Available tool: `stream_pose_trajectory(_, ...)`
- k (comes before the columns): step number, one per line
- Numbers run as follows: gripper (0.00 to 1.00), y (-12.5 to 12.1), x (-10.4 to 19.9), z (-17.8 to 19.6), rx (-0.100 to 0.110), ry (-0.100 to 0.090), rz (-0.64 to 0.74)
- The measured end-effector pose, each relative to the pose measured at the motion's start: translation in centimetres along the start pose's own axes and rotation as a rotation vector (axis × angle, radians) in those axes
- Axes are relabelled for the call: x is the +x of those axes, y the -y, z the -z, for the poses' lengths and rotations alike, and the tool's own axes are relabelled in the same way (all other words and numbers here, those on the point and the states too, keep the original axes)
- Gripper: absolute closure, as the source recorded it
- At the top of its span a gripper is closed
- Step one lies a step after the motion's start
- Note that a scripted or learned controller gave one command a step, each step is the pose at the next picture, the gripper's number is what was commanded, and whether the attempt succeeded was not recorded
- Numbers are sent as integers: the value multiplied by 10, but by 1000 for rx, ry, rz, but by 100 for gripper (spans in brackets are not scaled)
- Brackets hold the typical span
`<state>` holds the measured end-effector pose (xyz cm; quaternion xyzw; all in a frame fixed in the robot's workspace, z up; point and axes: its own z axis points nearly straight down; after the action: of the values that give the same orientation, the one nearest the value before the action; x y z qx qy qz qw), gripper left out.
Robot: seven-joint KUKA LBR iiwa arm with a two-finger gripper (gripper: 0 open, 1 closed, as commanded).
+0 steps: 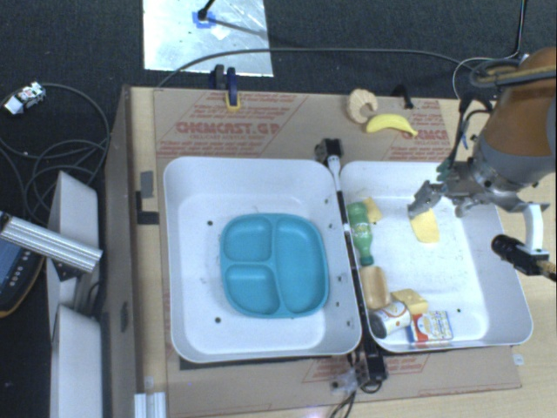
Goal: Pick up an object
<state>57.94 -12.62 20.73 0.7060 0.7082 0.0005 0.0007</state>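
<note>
Hovering over the right bin (513, 307), the pincer (428, 200) sits just above a small yellow block (425, 226) that lies on the bin floor, near the bin's middle. Its fingers look spread and nothing is between them, though the slant of the view makes that hard to confirm. The yellow block seems the likeliest target: it appears light and perhaps soft like a sponge or foam wedge, so it should squash a little and grip easily across its narrow sides. Along the bin's left wall lie a green bottle (359, 232), which would be smooth and prone to roll, and a tan piece (374, 286) below it. At the near edge rest a small can (392, 321) and a flat carton (432, 326). The left bin (196, 320) holds a blue divided tray (273, 264). A banana (389, 124) lies on the worktop (261, 124) beyond the bins
</note>
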Motion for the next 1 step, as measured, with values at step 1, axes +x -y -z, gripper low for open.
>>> stream_pose_trajectory(1, 0, -25, -55, -80, 3, 1, -3)
